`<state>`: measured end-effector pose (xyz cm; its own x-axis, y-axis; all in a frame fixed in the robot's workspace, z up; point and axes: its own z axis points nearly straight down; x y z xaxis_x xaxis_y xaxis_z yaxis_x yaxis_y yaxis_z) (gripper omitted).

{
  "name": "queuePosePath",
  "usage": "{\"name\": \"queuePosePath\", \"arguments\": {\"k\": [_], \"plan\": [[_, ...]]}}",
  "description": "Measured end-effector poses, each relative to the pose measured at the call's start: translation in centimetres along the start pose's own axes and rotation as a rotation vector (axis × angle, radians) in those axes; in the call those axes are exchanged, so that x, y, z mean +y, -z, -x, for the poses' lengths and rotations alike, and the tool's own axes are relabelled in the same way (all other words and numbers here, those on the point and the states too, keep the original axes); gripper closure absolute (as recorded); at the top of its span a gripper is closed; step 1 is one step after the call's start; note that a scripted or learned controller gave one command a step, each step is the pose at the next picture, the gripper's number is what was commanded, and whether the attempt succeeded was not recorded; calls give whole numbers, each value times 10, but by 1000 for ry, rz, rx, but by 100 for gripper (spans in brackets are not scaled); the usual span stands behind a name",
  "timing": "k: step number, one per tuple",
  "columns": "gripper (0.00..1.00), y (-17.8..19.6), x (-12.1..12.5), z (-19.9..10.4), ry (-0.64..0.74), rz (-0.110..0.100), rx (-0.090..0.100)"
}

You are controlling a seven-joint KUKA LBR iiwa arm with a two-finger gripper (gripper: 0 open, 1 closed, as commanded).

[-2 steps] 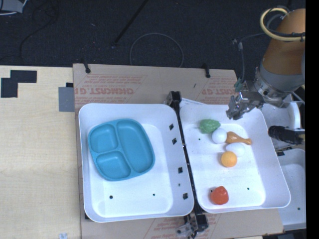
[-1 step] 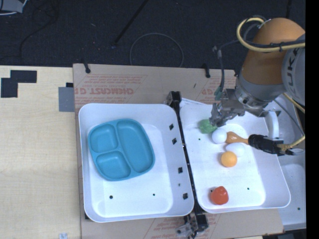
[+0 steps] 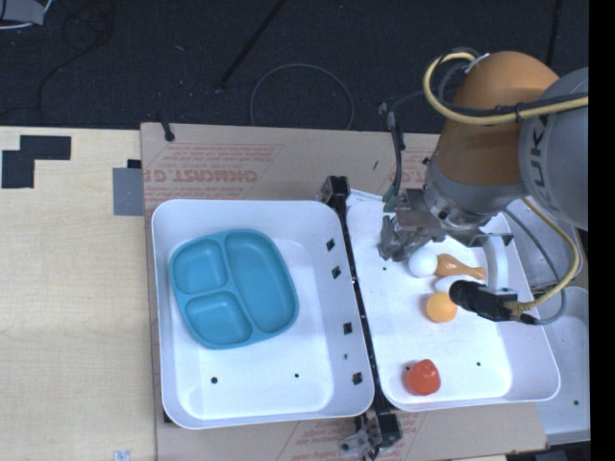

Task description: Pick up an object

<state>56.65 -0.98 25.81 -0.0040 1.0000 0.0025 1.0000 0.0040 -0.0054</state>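
The arm (image 3: 538, 152) is built of grey shells, and a large orange band (image 3: 495, 123) is seen above the wrist. A yellow cable (image 3: 444, 70) is looped beside this band. Dark letters are printed on the grey shell.

My arm crowds the right white bin's (image 3: 538, 377) far half; its near floor lies open around the red rounded fruit (image 3: 422, 376).

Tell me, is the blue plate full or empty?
Empty. The blue plate lies flat in the left bin, and its three compartments show bare blue.
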Motion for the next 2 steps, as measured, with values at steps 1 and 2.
{"name": "queuePosePath", "arguments": {"k": [1,2], "plan": [[100,-3,-11,-44,0,0,-1],[100,-22,-28,-95,0,-2,-1]]}}
